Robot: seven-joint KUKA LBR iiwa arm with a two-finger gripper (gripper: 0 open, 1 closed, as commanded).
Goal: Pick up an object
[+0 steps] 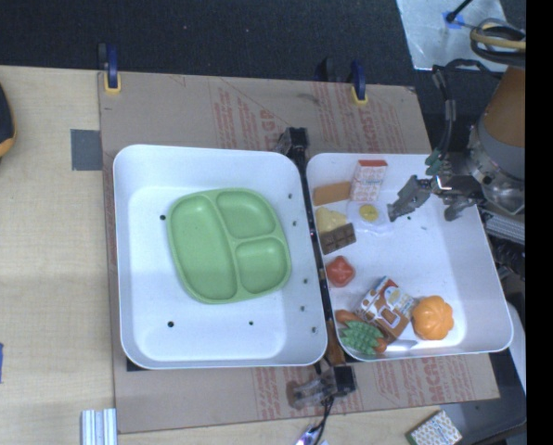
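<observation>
The right bin [462, 258] holds several small items: an orange pumpkin-like toy [432, 317], a red tomato [340, 271], a brown block [338, 238], a pale yellow piece [330, 219], a tan slab [331, 194], a white and red carton [369, 180] and a printed packet [385, 304]. My gripper [432, 202] hovers over the upper right part of this bin, to the right of the carton. It is open, its two dark fingers spread with nothing between them.
The left bin [137, 276] holds a green divided plate [228, 244]. A carrot and green leafy toy [360, 334] lie on a small dish at the right bin's front edge. Blue clamps [111, 68] pin the cardboard at the back.
</observation>
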